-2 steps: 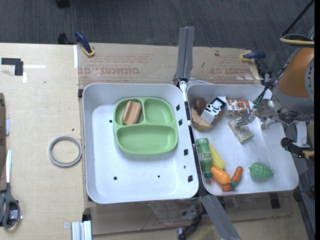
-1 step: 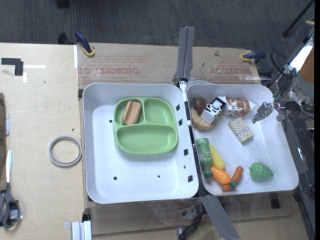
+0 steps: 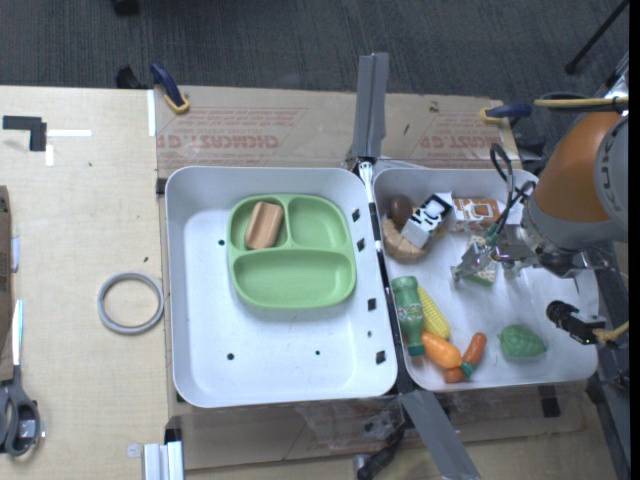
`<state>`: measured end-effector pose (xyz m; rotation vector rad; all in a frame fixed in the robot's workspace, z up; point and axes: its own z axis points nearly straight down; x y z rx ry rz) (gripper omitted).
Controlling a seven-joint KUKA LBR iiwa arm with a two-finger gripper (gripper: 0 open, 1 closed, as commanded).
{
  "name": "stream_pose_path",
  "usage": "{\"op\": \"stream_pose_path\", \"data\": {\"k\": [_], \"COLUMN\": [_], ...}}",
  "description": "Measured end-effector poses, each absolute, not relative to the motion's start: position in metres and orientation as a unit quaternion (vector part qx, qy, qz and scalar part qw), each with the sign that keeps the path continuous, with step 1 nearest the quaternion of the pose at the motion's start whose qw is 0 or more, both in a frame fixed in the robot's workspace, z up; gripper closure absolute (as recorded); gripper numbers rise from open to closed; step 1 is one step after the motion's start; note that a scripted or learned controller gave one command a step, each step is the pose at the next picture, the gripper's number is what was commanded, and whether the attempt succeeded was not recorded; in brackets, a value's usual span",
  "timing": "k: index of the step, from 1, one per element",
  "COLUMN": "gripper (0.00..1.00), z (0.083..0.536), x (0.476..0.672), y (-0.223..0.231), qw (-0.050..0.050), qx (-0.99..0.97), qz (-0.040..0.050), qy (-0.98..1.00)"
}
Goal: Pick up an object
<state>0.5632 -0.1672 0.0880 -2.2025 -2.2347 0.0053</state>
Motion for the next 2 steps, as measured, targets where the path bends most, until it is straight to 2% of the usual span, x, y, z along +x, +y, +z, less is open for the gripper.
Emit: {"op": "stream_pose_path", "data": {"k": [1, 2], "gripper": [1.0, 1.0], "z": [0.093, 0.204], "x": [0.563, 0.561], "y": [-0.168, -0.065], "qw": [0.004, 0.001], "qx": [-0.702, -0.738], "qz": [0.0034, 0.0012], "qy": [-0.712, -0.675]}}
